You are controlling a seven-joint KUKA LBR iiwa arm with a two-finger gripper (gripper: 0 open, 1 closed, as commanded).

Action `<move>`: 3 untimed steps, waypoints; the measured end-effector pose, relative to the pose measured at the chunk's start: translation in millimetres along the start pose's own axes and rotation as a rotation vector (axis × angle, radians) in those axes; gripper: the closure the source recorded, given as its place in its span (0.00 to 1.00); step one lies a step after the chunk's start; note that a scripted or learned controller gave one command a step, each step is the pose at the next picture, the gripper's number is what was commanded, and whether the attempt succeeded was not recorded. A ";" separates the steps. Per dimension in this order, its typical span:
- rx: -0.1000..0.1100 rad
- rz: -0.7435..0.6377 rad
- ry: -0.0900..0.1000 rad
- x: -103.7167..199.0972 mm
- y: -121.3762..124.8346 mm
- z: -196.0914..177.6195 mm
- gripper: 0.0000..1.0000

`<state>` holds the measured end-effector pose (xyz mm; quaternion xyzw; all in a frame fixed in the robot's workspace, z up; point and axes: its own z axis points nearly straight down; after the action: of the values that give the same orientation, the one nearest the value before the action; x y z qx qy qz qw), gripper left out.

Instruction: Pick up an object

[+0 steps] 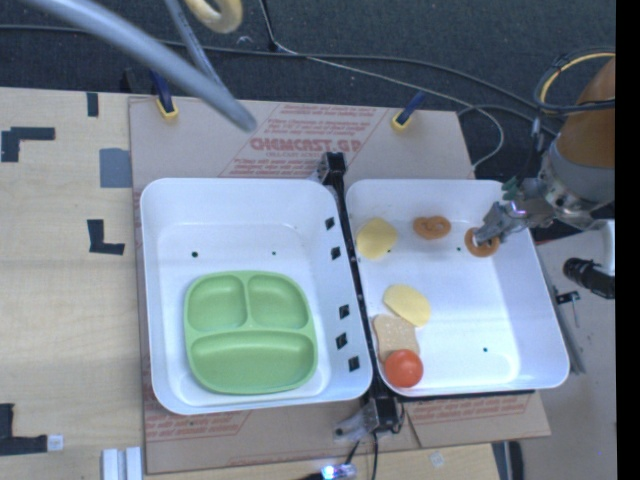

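The right bin (520,368) holds several toy foods: a yellow round piece (377,238), a brown pretzel-like piece (432,228), a yellow oval piece (407,304), a tan toast slice (395,332) and a red tomato (404,369). A small brown ring (483,246) lies by the bin's far right wall. My gripper (492,231) reaches in from the right and its tip sits right over the ring's upper edge, touching or nearly touching it. The tip hides part of the ring.
The left bin (165,218) holds a green divided plate (250,331). A black divider (343,268) runs between the bins. Cables (420,68) cross the dark surface behind the bench, and a grey pole (150,53) crosses the top left.
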<state>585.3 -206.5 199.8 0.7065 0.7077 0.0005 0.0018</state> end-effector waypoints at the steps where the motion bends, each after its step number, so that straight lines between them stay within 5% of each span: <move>1: -0.002 0.000 0.000 0.0 1.5 -53.5 1.00; 3: 0.005 -0.005 0.003 110.6 1.4 -52.9 1.00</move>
<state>586.2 -95.9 252.5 0.7048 0.7094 -0.0002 -0.0009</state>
